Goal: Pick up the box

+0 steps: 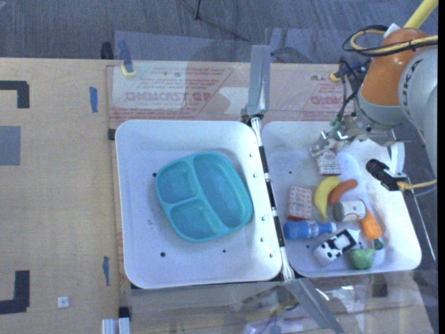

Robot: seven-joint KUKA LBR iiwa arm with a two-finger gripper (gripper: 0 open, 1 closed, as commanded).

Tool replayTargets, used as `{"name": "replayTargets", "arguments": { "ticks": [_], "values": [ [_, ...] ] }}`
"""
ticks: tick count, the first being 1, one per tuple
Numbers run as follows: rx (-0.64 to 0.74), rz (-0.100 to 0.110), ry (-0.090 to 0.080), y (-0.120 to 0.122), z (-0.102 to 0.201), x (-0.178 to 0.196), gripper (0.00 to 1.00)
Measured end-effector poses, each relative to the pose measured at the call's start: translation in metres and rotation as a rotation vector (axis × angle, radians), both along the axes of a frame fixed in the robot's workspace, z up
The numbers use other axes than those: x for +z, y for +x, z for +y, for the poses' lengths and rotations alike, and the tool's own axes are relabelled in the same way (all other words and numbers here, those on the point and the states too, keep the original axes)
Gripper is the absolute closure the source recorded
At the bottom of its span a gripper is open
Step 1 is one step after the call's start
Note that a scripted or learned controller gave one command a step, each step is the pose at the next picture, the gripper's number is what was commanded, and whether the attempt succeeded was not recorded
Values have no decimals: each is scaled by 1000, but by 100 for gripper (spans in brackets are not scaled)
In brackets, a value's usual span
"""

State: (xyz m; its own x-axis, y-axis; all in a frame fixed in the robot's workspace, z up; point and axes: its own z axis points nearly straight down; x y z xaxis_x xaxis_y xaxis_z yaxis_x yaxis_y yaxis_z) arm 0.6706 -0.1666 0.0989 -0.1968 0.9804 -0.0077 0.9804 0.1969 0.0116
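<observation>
Box [328,163] — small and pale, it lies in the far part of the right bin [288,158], well right of the blue plate [203,195] and just far of the banana [322,197]. The gripper [327,143] hangs just above it; whether it is released or clenched I cannot tell. The best approach is probably a straight, centred descent clear of the banana — then close and lift.

A blue divided plate [204,195] lies in the left bin [132,152]; a banana [322,195] and blue bottle [306,229] lie in the right bin [288,141].
</observation>
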Motion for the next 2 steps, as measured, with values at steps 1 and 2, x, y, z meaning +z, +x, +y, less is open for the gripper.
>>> {"name": "replayTargets", "arguments": {
  "ticks": [1,2],
  "values": [
    [39,9,4,-3,70,122,100],
    [-16,8,3,-3,1,176,100]
  ]
}}
